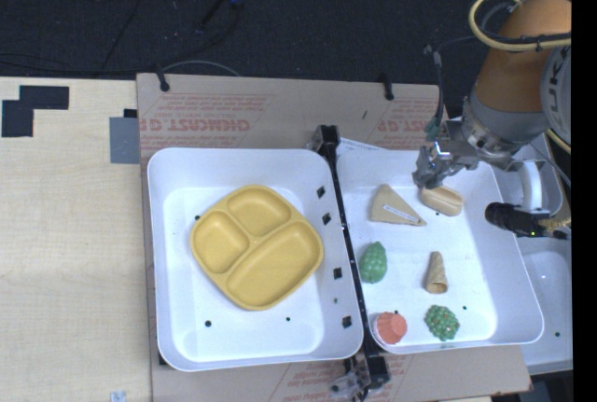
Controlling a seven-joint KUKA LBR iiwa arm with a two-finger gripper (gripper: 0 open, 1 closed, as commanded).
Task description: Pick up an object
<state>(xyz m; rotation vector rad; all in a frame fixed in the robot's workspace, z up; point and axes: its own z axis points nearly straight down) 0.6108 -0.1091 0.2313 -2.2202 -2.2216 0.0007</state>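
I am hanging over the far corner of the right-hand shallow white bin (508, 316), my grey arm with its orange band (522, 46) reaching in from the right. My fingers (437, 169) are pointing down just above the small tan bread-roll-shaped piece (441, 200), which is lying right beneath and slightly in front of them; whether they are touching it, I cannot tell. How far apart they are standing I cannot tell either, since the dark metal blurs together there, and nothing is showing between them.

Taking the tan roll as my landmark: the pale tan wedge shaped like a slice of cheese (395, 206) is lying just to its left, close but apart. Nearer the camera from the roll, the small tan cone (436, 271) is lying by itself. Further left and nearer, the green rounded leafy piece (373, 261) is sitting beside the black divider (340, 232) between the bins. At the near edge, well away from the roll, the orange-red round piece (391, 326) and the green knobbly broccoli-like piece (441, 322) are lying side by side.

The roll is sitting near the bin's far wall, with open white floor to its right and in front.

Beyond the divider, the left-hand white bin (177, 316) is holding a yellow plastic divided plate (256, 246). Both bins are resting on brown cardboard (242, 116) on the desk (65, 242).
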